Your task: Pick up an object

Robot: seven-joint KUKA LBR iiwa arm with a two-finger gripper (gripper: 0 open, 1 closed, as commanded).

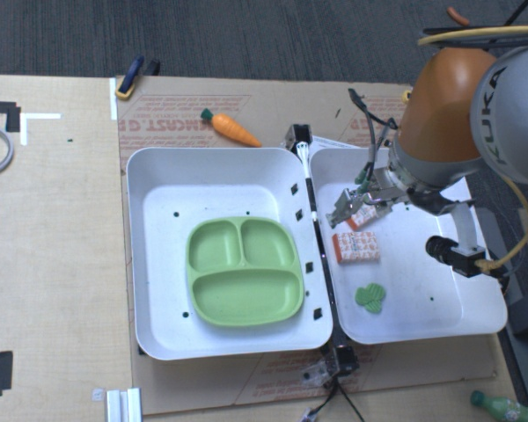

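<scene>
Gripper [350,211] low over right bin [475,315], nr its left wall — fingers apart, nothing between. Red-white box [357,246] just below, green piece [370,297] nr front edge. Pick not yet done, grasp + lift left.

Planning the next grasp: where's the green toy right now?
The green toy lies in the right bin, near its front edge, just below the orange-and-white box and apart from it, with the gripper higher up.

Cardboard-topped bench [62,262], two white bins [150,262] side by side, toy carrot [231,128] behind them, blue clip [130,76]
</scene>
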